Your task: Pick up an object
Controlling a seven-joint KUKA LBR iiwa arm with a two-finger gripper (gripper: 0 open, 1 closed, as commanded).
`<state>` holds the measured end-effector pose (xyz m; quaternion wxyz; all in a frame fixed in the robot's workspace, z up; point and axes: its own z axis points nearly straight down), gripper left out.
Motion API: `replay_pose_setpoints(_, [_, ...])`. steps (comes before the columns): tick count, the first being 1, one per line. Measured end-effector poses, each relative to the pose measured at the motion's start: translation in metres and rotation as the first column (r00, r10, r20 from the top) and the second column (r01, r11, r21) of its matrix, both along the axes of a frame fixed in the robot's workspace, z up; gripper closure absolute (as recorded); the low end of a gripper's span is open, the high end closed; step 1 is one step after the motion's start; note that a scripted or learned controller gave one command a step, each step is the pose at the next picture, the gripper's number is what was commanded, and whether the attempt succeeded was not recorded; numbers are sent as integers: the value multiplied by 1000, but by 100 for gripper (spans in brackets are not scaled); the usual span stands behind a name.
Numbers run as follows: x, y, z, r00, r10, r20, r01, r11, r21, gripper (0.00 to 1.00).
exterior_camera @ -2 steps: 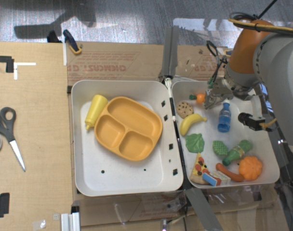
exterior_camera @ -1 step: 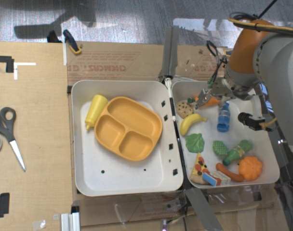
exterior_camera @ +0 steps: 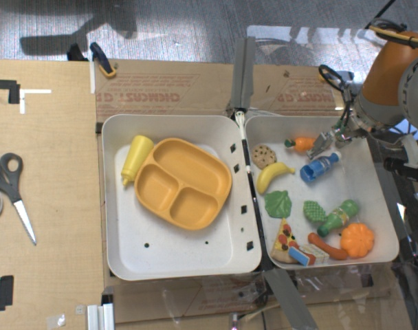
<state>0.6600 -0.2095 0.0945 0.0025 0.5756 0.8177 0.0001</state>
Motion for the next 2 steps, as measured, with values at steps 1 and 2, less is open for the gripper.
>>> replay_pose_setpoints(1, [1,0,11,1000,3,4,-3,1000,-3,100])
replay_pose_setpoints(2, [-20,51,20,891,-454,-5,454,891,2,100])
